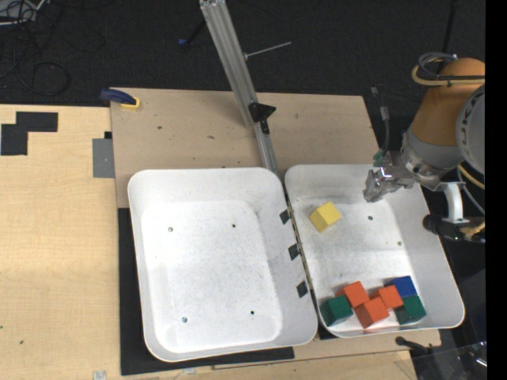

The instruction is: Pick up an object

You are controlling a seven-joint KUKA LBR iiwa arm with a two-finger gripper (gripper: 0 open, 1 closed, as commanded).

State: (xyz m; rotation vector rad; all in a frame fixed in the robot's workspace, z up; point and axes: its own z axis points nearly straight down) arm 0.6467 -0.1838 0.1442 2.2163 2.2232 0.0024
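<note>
A yellow block (325, 216) lies alone in the upper left part of the right bin (432, 248). Near that bin's front edge sits a cluster of blocks: three orange blocks (371, 301), two green blocks (337, 310) and a blue block (404, 286). My gripper (377, 183) hangs over the right bin's back part, to the right of and slightly behind the yellow block, with nothing seen between its fingers. The arm's orange band (444, 109) rises above it at the right.
The left bin (206, 264) stands beside the right one, joined by black clips. A metal rail (238, 74) slants from the back down toward the bins' shared corner. A wooden board lies under both bins.
</note>
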